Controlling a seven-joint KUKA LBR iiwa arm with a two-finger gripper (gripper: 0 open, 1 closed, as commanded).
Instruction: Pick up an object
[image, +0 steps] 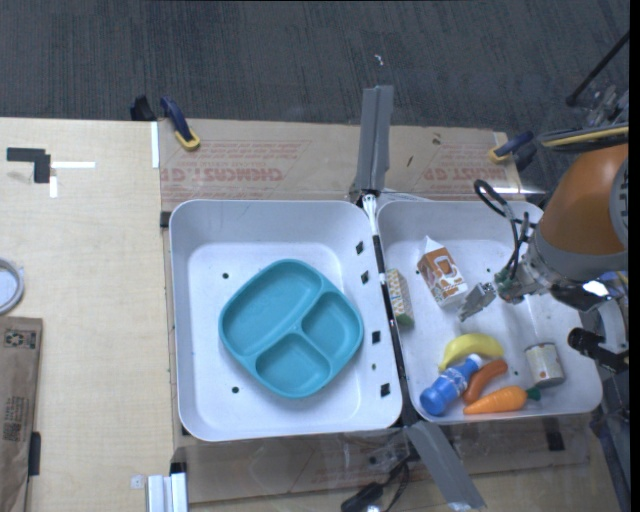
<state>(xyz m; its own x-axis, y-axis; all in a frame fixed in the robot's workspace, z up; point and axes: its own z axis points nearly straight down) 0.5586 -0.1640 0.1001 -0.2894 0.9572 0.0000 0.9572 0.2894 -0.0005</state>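
Pincer (478, 300) hangs low in the right bin (570, 402), beside the small carton (442, 275), and we cannot tell its state; we judge the carton light, stiff-walled yet crushable, best taken across its flat faces.
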